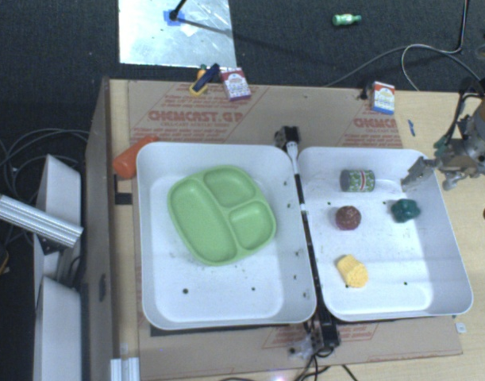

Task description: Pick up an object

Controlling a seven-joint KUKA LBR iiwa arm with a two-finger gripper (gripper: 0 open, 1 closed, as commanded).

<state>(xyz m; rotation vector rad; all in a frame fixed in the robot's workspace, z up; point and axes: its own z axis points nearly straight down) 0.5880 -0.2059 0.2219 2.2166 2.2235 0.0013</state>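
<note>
Teal lump, possibly soft, near hand

Plate in left bin

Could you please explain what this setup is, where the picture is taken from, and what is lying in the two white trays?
This is one camera fixed above a bench, looking down at a slant. A grey robot arm reaches in from the right; its two-finger gripper hovers over the right shallow white bin and holds nothing. That bin contains a small green-and-white can on its side, a dark red ball, a teal lump and a yellow ridged piece. The left shallow white bin holds a light green divided plate. The arm's job is to pick something up.
</note>
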